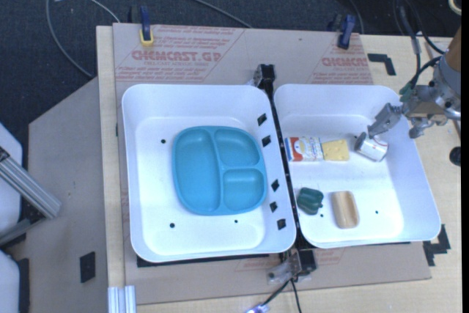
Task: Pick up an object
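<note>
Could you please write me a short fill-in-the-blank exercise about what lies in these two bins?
1. The blue divided plate lies in the ____ bin.
2. The green pepper lies beside the ____ roll.
3. The tool is over the ____ bin.
4. The yellow block touches a red-and-white ____.

Missing words: left; tan; right; box

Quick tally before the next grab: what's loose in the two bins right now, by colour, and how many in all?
Blue: 1, divided plate, left bin
Red and white: 1, carton
Yellow: 1, block
Silver: 1, small can near the gripper
Green: 1, pepper-like toy
Tan: 1, bread-like piece
Total: 6, five in the right bin
</note>
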`<state>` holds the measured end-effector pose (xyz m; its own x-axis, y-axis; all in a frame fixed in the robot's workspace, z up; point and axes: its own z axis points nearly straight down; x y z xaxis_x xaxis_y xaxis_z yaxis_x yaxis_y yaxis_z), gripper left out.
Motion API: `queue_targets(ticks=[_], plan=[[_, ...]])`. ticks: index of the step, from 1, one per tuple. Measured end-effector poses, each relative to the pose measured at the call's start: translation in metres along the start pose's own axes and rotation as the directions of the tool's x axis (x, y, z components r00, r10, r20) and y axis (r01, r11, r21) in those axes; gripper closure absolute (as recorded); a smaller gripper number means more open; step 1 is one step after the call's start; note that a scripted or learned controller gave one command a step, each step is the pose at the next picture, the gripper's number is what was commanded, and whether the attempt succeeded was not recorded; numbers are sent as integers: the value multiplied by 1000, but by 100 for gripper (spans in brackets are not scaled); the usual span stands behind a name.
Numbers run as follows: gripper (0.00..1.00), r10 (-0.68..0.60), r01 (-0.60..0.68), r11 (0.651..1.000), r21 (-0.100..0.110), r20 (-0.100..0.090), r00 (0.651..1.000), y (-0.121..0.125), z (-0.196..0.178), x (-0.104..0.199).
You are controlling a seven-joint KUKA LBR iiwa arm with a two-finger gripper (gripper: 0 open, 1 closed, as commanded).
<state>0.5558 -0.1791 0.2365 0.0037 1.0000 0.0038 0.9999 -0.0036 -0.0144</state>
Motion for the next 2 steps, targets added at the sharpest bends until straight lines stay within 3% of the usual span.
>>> queue_targets(ticks=[1, 2], plan=[[0, -4, 4, 1000, -14, 3, 1000, 3, -8, 1], [0, -3, 3, 1000, -9, 2, 1000, -1, 36, -4]])
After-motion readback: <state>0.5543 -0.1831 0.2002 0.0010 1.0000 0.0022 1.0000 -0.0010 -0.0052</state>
